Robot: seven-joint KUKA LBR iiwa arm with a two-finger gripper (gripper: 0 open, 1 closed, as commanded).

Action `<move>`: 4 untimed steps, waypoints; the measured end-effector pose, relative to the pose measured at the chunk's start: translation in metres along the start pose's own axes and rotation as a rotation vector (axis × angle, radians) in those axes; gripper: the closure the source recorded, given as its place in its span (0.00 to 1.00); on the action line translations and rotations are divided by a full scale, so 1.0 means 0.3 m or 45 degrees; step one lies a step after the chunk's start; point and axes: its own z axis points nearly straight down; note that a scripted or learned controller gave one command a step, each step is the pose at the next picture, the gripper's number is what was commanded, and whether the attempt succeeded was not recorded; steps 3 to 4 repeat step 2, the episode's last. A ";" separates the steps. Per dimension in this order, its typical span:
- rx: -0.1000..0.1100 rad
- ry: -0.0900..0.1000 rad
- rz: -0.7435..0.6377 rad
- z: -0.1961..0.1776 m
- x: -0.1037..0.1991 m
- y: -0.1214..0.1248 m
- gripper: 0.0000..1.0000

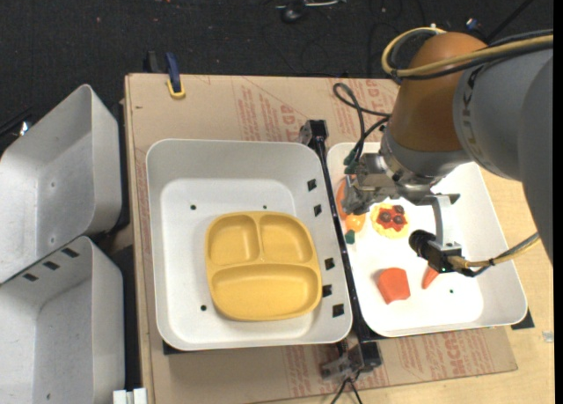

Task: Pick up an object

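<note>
In the right bin [493, 305], my gripper [359, 195] hangs low over the bin's left side, close to the wall. Just beneath it lies a small orange and green piece [353, 223], partly hidden by the gripper. To its right sits a yellow tart-like toy with red berries [390, 219]. Nearer the front lie an orange-red block [394, 284] and a thin orange wedge [428, 277]. Nothing can be seen lifted off the bin floor.
The left bin [176, 217] holds a yellow divided plate [262, 265]. The divider [334, 217] between the two bins runs right beside the gripper. Two white containers [53, 217] stand off the bench to the left.
</note>
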 end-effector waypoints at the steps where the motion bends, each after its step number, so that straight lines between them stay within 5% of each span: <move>1: 0.002 0.001 0.001 0.009 0.155 0.008 1.00; 2: 0.002 0.001 0.000 -0.011 0.324 -0.012 1.00; 4: 0.002 0.001 0.000 -0.011 0.324 -0.012 1.00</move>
